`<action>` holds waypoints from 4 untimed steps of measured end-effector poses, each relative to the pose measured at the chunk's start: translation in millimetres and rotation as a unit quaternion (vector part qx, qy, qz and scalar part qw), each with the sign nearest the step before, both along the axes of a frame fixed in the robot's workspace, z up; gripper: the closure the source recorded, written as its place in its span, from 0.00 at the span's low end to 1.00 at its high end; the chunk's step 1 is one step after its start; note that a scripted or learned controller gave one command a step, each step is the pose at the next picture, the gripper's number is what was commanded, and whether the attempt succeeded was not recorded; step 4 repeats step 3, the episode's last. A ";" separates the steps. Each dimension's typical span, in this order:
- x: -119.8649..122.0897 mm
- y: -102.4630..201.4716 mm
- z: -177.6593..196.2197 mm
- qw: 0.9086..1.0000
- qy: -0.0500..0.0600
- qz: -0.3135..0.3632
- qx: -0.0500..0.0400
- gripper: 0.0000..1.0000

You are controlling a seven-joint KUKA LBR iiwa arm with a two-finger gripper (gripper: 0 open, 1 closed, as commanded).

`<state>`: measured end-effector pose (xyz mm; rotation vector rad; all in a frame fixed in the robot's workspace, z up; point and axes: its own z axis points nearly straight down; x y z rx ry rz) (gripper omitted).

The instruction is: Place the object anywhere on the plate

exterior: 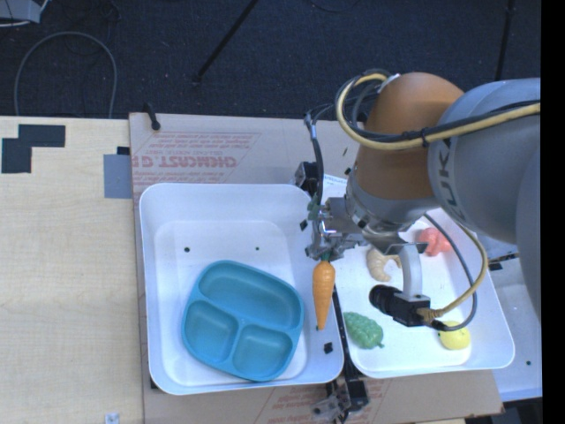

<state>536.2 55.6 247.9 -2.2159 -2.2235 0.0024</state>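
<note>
Camera view | carrot (323, 291) vertical, tip down | beside plate (242, 320)

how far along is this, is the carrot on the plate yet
Not yet. The orange toy carrot hangs point-down from the gripper, its green top between the fingers, so the pickup looks done. It sits over the rims where the two white bins meet, beside the blue three-compartment plastic plate in the left-hand bin. Left: carry it over the plate and release.
</note>
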 end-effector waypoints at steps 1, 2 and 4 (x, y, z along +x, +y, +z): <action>19.1 52.4 -9.9 1.000 0.000 -0.001 -0.001 1.00; 16.5 109.9 -13.6 1.000 0.001 0.001 0.000 1.00; 16.3 108.5 -13.4 1.000 0.001 0.000 -0.001 0.00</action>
